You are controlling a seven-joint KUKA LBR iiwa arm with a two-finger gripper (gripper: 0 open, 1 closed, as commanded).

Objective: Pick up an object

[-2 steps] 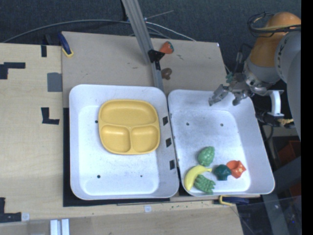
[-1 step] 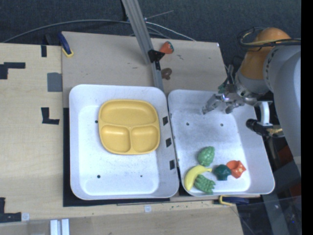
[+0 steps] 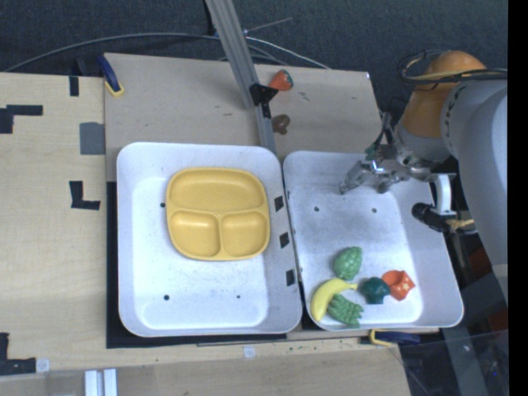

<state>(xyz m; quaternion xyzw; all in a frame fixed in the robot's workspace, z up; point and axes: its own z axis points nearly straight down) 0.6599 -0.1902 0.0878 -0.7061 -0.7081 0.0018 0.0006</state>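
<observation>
My gripper (image 3: 363,180) hangs over the far right part of the right bin (image 3: 330,213), with nothing seen between its fingers. Well below it, at the bin's near edge, lies a cluster of toy foods: a light green bumpy piece (image 3: 348,262), a yellow banana (image 3: 324,295), a green leafy piece (image 3: 346,309), a dark teal piece (image 3: 374,289) and an orange-red piece (image 3: 399,285). They lie close together, some touching. The gripper is apart from all of them.
The left bin (image 3: 140,304) holds a yellow divided plate (image 3: 219,211) in its upper half. A grey pole (image 3: 235,35) slants down to a clamp at the bins' far seam. The arm's grey body and orange band (image 3: 441,97) fill the right side.
</observation>
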